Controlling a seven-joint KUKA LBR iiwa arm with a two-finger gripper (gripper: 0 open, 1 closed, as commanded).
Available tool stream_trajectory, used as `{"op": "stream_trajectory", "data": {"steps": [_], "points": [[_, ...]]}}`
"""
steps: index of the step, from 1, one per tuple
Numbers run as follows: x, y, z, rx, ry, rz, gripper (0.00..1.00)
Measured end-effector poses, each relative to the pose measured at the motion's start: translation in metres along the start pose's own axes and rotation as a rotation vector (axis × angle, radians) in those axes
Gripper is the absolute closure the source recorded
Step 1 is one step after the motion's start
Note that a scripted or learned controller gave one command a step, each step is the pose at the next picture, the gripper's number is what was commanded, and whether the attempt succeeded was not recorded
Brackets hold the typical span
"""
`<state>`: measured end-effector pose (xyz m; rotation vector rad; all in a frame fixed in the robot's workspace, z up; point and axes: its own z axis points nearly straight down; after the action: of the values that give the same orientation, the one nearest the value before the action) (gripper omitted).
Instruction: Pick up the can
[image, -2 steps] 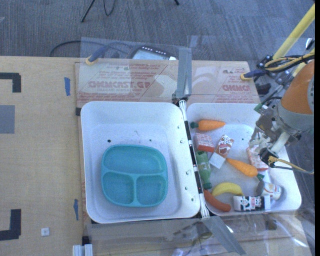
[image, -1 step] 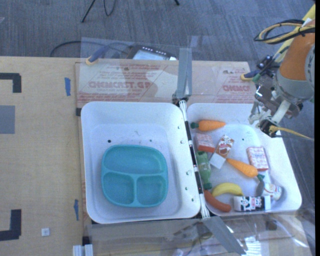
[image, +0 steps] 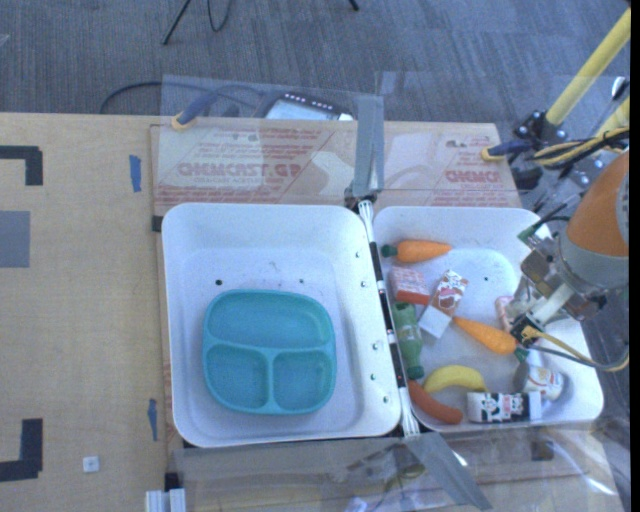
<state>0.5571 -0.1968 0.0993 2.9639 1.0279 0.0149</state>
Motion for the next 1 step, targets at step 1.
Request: {"op": "stream_trajectory", "data": {"steps": [1], "points": [[0.0441,0.0541,0.0048,-0.004,0.004,-0.062,1.0]]}}
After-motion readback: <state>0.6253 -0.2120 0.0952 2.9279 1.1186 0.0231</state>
